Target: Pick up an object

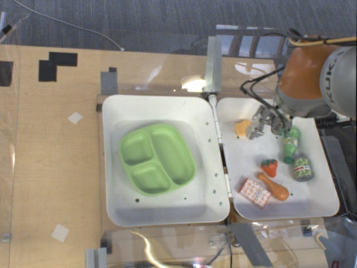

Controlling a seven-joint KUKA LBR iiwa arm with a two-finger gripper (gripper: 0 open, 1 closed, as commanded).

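Over right bin (329,202): gripper (266,126), grip unclear; arm (334,77) reads "KUK"; can (302,169) label illegible.

right bin (329,205) crowded, left bin's (117,205) margins open

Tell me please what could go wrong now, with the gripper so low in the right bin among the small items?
1. The gripper hangs between the yellow piece and the green bottle, so it may close on nothing or only push one aside.
2. The bottle lies close to the round green can; a nudge could roll both.
3. The yellow piece sits near the bin wall, and could be pressed against it.
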